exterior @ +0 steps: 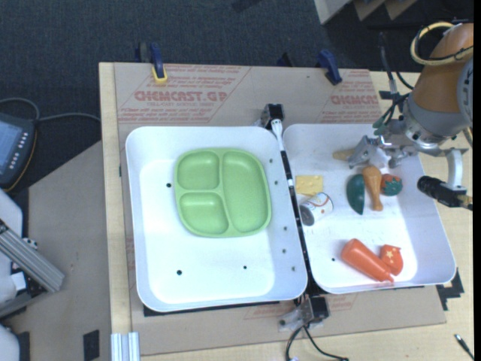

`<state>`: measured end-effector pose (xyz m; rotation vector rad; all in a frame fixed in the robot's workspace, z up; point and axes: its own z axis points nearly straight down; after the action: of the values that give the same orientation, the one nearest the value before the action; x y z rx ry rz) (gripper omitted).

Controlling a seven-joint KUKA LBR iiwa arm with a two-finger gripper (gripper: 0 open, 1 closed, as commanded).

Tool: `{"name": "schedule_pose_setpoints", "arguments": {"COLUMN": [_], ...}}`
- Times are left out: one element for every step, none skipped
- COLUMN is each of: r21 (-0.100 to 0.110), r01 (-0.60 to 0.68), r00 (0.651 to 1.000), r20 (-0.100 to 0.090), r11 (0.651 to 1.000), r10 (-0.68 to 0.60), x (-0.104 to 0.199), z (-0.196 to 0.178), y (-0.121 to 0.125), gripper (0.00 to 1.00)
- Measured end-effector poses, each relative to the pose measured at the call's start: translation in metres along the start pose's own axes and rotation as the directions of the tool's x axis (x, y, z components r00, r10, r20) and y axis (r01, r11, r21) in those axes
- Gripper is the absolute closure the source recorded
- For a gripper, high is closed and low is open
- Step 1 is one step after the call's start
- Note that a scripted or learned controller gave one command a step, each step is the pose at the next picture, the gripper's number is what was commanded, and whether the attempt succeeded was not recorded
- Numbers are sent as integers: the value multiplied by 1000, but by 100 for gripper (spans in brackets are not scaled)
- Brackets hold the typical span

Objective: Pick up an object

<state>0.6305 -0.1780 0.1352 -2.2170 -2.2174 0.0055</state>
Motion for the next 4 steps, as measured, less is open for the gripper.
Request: {"name": "schedule_pose_setpoints", "arguments": {"r21": [0, -11, -14, -15], "r01": [0, 0, 1, 2], "r00": [1000, 1000, 1000, 1000], "r20": [0, 3, 4, 4], "r11": [1000, 1000, 1000, 1000], "r10": [0, 0, -1, -2], "x": [1, 0, 7, 15], "z": [54, 37, -19, -81], "y": [-1, 2, 11, 13], "gripper": [0, 100, 100, 100]}}
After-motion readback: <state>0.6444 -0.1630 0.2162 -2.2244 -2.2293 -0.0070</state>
